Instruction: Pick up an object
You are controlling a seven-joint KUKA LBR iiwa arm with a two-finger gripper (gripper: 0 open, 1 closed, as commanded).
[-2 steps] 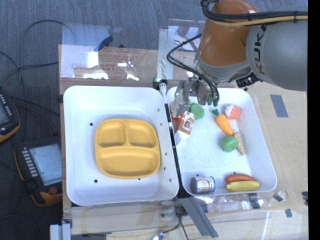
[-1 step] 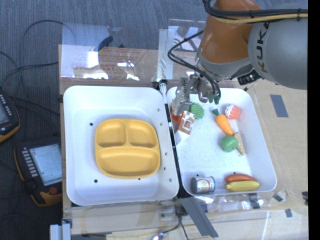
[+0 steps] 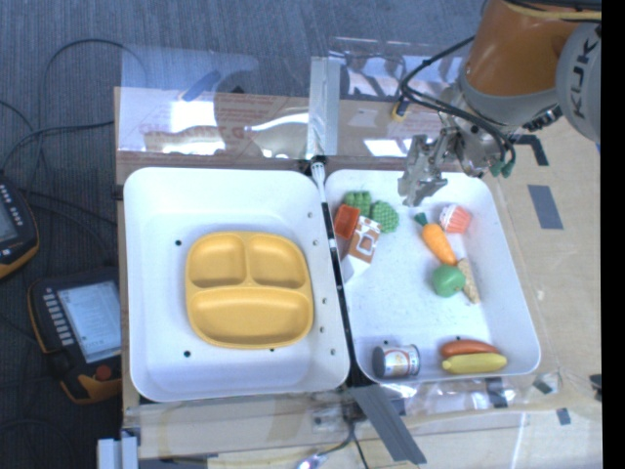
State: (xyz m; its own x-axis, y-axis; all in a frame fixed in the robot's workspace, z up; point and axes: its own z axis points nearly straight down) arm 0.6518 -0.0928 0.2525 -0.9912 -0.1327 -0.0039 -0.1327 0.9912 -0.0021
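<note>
The hand [image 3: 422, 186] hangs over the 12 o'clock end of the right bin [image 3: 508, 262], above the bin floor, with nothing visible between its fingers; whether they stand wide or narrow cannot be told. Judged step: approach, before any grasp. The pickable objects all lie in the right bin. The nearest is the carrot [image 3: 437, 240], just beside the hand toward 5 o'clock. The next move calls for centring over one object and descending.

Count, right bin:
- one carrot
- one broccoli cluster [image 3: 371, 209]
- one red-and-white carton [image 3: 355, 233]
- one small red-and-white item [image 3: 455, 219]
- one green ball [image 3: 447, 280]
- one can [image 3: 397, 362]
- one banana [image 3: 475, 362]
- one red pepper [image 3: 467, 347]

Count, left bin [image 3: 156, 340]: one yellow divided tray [image 3: 249, 288].
</note>
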